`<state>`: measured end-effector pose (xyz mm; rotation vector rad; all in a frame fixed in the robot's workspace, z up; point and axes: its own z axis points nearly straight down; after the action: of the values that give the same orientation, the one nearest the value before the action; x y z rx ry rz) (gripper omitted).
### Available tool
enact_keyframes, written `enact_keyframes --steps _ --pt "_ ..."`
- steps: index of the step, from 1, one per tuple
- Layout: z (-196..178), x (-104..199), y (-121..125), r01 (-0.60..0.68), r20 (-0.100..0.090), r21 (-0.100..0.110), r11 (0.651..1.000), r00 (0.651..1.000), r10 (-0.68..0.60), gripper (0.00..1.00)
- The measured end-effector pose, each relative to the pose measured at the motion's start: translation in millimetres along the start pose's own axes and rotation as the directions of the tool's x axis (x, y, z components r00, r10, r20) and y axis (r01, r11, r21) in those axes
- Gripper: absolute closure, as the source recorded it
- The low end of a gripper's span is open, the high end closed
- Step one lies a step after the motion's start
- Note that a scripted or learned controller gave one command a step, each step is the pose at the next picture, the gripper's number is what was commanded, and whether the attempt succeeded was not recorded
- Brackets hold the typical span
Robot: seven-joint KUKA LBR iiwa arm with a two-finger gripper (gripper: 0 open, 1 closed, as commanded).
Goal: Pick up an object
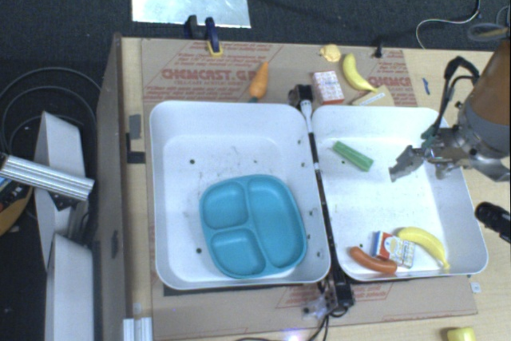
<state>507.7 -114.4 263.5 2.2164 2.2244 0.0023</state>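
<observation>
Gripper (406, 162) hovering over right bin (455, 212), nothing held; finger spread impossible to tell. Likely to close short of green block (352, 156), just beside.

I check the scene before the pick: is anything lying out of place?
Yes: a carrot, a small box and a banana lie on the cardboard behind the bins, outside them. Another yellow item lies beyond the front right corner.

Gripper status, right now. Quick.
Gripper: over the right bin, nothing visibly held; open or shut cannot be told.
</observation>
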Motion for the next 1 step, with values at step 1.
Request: enact_keyframes --steps 1 --pt "113.6 -56.7 33.1 -0.006 0.001 0.009 1.000 1.000 0.006 0.00"
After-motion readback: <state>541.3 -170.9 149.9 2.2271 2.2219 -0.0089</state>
